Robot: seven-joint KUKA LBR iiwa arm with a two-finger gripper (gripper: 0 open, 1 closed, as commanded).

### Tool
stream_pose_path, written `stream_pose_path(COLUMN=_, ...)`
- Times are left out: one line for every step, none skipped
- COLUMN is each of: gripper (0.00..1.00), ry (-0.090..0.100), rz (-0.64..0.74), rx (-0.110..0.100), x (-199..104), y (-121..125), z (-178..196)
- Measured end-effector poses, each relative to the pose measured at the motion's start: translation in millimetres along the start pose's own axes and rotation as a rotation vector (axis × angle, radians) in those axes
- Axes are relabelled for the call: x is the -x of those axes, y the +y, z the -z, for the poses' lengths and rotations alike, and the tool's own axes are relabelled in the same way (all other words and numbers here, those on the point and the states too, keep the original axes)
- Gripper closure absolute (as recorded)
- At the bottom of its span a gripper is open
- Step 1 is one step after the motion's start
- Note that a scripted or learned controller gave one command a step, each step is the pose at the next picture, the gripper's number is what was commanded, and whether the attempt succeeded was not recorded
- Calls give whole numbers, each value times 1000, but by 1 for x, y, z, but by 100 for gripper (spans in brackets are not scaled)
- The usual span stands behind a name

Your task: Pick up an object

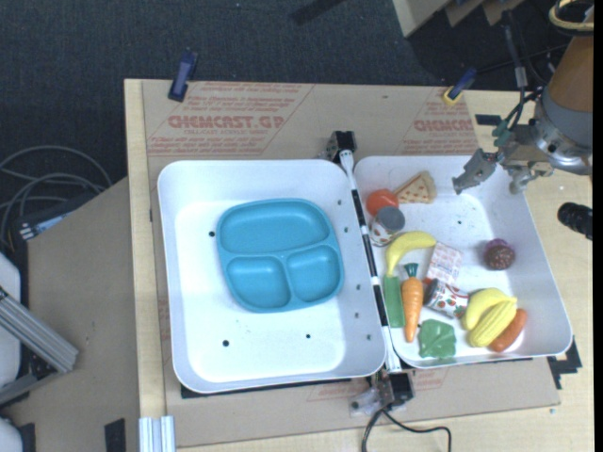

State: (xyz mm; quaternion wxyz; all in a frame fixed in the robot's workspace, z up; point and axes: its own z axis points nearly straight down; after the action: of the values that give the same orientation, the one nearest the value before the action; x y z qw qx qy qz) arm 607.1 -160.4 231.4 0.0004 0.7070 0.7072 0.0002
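My fingers are hanging spread open, gripping nothing, over the far right corner of the right bin. Toys are lying below: pizza slice far left, purple ball just near me, bananas, carrot nearer. A blue divided plate is sitting in the left bin.

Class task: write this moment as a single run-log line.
hand: open, above right bin's far edge, holding nothing | toys: untouched in right bin | blue tray: left bin
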Motion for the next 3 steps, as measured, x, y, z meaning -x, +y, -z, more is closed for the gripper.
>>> stream_pose_path(gripper=0, ry=1, rz=0, rx=-3, x=-43, y=-60, z=-99)
stream_pose_path(gripper=0, ry=0, rz=0, rx=1, x=-63, y=-23, z=-146)
stream_pose_path(gripper=0, ry=0, rz=0, rx=0, x=-64, y=-5, z=-147)
